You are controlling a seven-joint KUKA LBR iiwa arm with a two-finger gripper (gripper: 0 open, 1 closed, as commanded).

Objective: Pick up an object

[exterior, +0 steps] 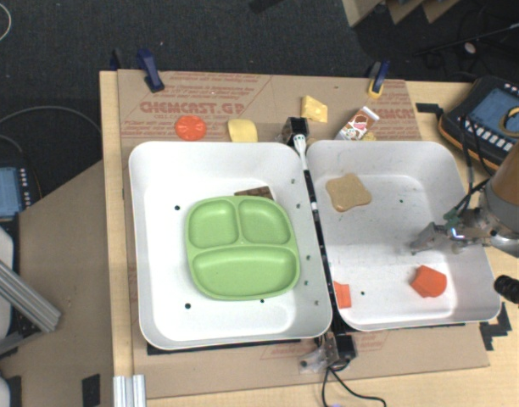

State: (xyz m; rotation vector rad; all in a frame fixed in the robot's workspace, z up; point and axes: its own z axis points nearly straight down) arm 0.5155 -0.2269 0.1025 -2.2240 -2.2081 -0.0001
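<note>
In the right bin [395, 164] lie a tan, toast-like slice [348, 192] at the back left, an orange block [429, 281] at the front right and a small orange piece [342, 294] by the front left rim. My gripper [425, 239] reaches in from the right, low over the bin floor. It sits just above and behind the orange block and well to the right of the tan slice. Nothing shows in its grasp.
The left bin [158, 185] holds a green divided plate [242, 248] with a brown piece [253, 193] peeking out behind it. Behind the bins on the board lie a red-orange disc [190, 127], yellow pieces [242, 131] [314, 108] and a red-white packet [357, 125].
</note>
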